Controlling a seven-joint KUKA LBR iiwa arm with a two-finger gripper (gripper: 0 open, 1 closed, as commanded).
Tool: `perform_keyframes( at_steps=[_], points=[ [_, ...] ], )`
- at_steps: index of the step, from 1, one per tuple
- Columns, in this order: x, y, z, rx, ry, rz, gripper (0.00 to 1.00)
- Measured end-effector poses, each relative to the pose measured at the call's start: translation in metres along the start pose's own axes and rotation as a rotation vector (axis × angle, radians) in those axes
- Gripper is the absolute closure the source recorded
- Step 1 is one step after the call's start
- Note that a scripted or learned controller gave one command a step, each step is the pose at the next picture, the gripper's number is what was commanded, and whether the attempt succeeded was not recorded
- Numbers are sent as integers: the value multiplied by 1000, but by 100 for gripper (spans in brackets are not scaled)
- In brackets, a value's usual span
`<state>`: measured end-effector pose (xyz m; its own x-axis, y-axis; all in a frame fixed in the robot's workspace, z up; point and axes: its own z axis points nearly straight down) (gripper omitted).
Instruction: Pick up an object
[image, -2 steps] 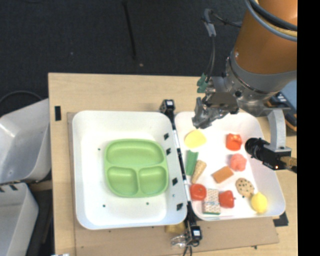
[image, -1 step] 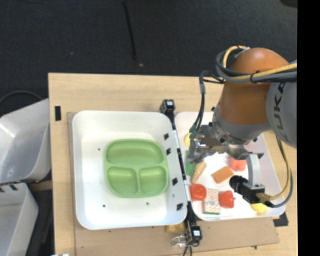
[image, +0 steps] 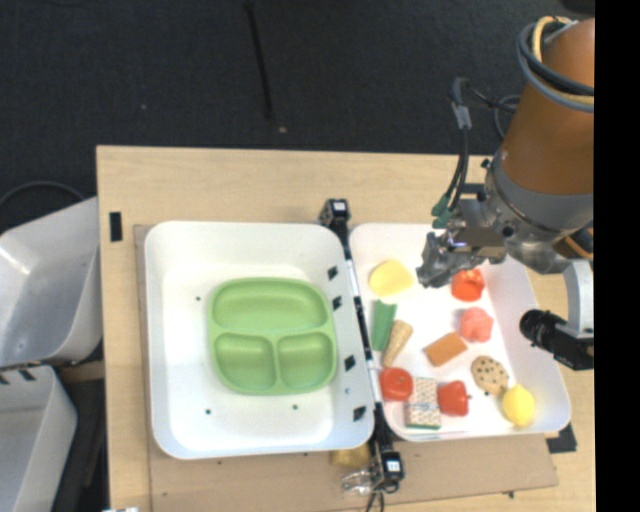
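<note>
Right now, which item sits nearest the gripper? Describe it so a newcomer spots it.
Look in the right bin, the one crowded with toy food. Near its far edge, just under the gripper, lies a red-orange piece. It is redder than the pink piece below it and lies right of the yellow piece.

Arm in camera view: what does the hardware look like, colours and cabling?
The arm has a grey body with a broad orange band above the wrist. Black cables run down its left side to the end effector, a dark grey and black unit with small coloured spots on it.

Robot lab: wooden bench (image: 200, 175), two white bins (image: 160, 330).
</note>
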<state>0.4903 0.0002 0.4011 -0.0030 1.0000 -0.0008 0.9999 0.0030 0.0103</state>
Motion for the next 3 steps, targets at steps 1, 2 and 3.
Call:
perform_keyframes(
  at_steps=[1,2,3],
  points=[
    [31,0,79,16,0,-5,100],
    [11,1,-106,-11,1,1,100],
    [-85,-2,-1,18,-3,13,100]
  ],
)
